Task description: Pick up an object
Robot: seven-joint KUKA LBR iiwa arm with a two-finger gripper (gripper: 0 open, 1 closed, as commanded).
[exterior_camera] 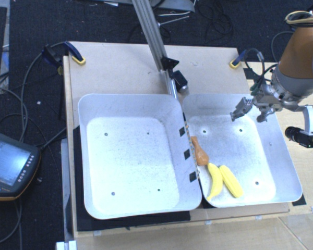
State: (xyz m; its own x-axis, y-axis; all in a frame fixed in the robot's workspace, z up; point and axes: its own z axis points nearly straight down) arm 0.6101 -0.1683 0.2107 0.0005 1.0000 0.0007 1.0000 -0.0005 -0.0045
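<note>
The tool (pixel 252 111) hangs spread and holding nothing at the right bin's (pixel 281 155) upper edge. 2 yellow pieces (pixel 223 180) and an orange piece (pixel 199 151) lie well apart from it, lower left.

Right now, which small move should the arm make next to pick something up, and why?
Probably shift the gripper toward the near left corner of the right bin before any descent. Its fingers stand open over the bin's far side with nothing between them, while the yellow banana, the yellow corn-like piece and the orange piece lie along the bin's left wall, apart from the gripper.
</note>
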